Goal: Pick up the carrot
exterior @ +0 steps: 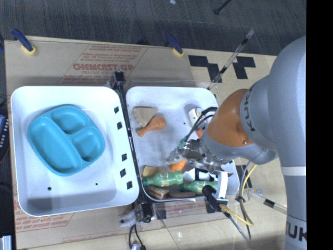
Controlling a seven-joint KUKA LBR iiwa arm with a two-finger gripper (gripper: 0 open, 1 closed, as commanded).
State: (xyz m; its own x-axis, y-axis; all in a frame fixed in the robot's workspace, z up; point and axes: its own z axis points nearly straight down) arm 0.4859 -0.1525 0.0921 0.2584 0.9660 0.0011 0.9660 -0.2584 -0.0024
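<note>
The carrot (178,165) is a small orange piece lying in the right bin (161,95), just above the green bottles near the bin's front. My gripper (183,153) reaches in from the right and hangs directly over the carrot, its tip touching or almost touching it. Part of the carrot is covered by the gripper body. The orange band of the wrist (229,125) sits right behind it.
A bread slice (144,114) and a brown drumstick (152,125) lie in the right bin's back left. Two green bottles (165,179) and brown food pieces crowd the front edge. The left bin (31,202) holds a blue divided plate (65,138).
</note>
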